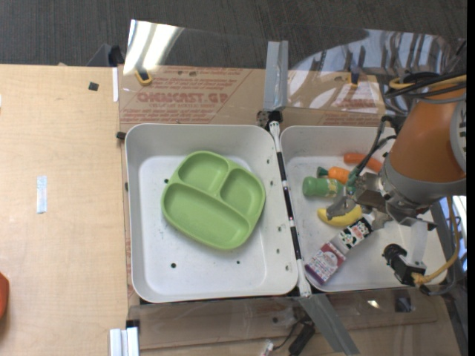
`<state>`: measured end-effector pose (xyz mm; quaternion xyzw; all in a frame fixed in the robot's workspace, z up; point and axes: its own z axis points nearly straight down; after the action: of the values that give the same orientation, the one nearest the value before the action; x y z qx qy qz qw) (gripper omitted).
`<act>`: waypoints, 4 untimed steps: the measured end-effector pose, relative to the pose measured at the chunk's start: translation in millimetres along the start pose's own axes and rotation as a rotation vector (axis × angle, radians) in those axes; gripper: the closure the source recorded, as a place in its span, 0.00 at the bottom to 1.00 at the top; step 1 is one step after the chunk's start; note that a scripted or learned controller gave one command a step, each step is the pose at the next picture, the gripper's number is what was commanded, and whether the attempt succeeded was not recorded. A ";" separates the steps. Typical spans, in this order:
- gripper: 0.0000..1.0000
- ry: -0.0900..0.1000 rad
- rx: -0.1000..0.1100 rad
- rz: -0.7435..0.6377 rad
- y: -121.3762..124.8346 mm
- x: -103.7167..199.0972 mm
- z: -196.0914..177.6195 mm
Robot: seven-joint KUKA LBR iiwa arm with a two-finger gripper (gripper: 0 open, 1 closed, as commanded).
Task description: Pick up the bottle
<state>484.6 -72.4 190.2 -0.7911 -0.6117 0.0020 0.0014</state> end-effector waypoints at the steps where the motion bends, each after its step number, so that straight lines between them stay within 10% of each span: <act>1: 0.00 0.000 0.000 -0.061 56.0 -19.4 100.2; 2: 0.00 0.020 0.000 -0.212 160.1 -60.2 98.1; 3: 0.00 0.000 -0.002 -0.061 152.5 19.2 98.8; 4: 0.00 0.000 -0.001 -0.047 67.4 -16.2 99.9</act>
<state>545.3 -105.1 90.1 -0.7765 -0.6301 0.0017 0.0012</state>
